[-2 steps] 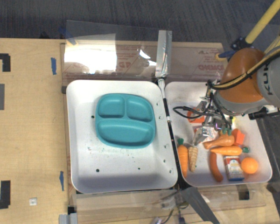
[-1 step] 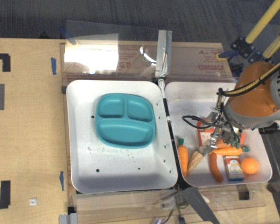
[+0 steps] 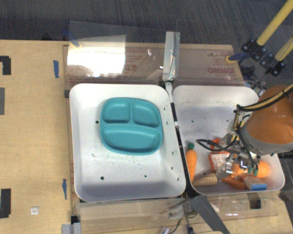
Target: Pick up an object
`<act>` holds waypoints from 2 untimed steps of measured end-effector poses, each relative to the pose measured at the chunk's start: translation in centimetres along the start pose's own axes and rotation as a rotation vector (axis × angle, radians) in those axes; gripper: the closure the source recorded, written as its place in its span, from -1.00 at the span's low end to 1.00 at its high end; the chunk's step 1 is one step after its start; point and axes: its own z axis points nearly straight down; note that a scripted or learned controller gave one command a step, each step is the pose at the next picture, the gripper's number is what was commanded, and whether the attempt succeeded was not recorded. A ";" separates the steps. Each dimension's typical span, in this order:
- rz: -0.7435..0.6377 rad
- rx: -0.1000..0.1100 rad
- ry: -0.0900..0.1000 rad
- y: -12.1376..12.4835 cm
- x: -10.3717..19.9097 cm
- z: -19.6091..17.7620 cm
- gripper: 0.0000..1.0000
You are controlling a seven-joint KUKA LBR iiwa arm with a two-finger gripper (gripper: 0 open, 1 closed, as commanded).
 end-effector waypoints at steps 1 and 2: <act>0.113 0.000 -0.002 2.6 1.0 0.0 -1.00; 0.217 -0.004 -0.001 2.5 1.0 0.0 -1.00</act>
